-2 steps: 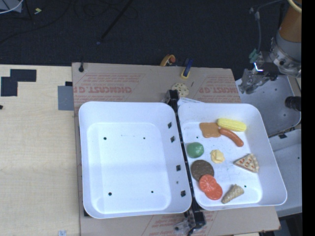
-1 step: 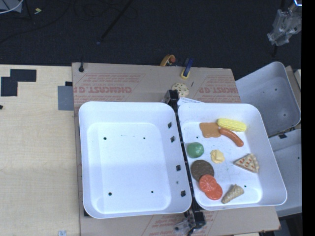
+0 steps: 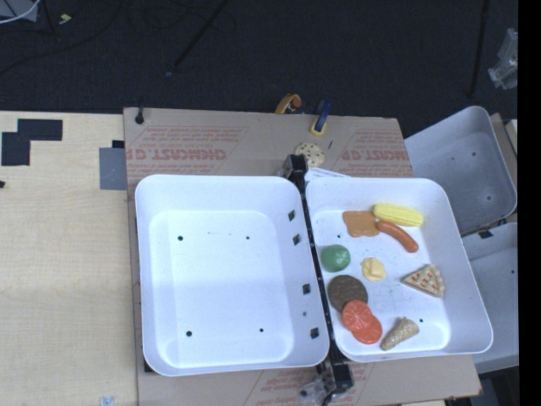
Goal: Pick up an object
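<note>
The right bin [image 3: 452,227] holds several toy foods: a yellow corn cob [image 3: 398,215], a red sausage [image 3: 397,236], an orange-brown flat piece [image 3: 361,223], a green ball [image 3: 336,257], a small yellow piece [image 3: 373,269], a pizza slice [image 3: 425,281], a dark brown patty [image 3: 347,291], a red tomato slice [image 3: 363,321] and a tan cone [image 3: 399,333]. They lie close together in the bin's middle and lower part.
The left bin [image 3: 156,227] sits beside the right one on a cardboard sheet [image 3: 211,146]. A cookie-like piece [image 3: 309,154] lies on the cardboard behind the bins. A grey metal tray [image 3: 465,163] stands at the right.
</note>
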`<state>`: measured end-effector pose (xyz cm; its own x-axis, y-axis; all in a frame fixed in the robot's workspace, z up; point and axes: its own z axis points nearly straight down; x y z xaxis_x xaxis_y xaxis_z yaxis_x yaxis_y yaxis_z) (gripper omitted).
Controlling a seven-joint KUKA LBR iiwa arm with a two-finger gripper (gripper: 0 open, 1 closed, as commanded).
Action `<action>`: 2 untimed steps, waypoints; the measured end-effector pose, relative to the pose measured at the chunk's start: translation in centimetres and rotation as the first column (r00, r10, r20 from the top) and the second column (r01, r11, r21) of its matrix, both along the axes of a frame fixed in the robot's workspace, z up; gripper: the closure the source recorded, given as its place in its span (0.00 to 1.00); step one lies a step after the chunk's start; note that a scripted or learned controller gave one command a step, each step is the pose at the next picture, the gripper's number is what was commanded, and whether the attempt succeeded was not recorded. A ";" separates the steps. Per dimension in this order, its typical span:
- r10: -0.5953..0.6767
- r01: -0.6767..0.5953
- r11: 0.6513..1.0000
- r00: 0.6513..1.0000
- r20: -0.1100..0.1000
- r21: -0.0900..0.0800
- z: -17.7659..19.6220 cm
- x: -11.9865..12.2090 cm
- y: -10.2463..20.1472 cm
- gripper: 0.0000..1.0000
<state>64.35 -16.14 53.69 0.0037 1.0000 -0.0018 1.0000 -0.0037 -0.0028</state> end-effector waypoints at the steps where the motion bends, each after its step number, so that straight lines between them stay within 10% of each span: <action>1: 0.001 -0.001 1.000 1.000 0.001 0.001 0.0 -1.1 -4.1 1.00; 2: 0.009 -0.009 1.000 1.000 0.000 0.005 0.3 -11.6 3.2 1.00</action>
<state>52.72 -12.98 53.96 -0.0051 1.0000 0.0035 1.0000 0.0051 -0.0026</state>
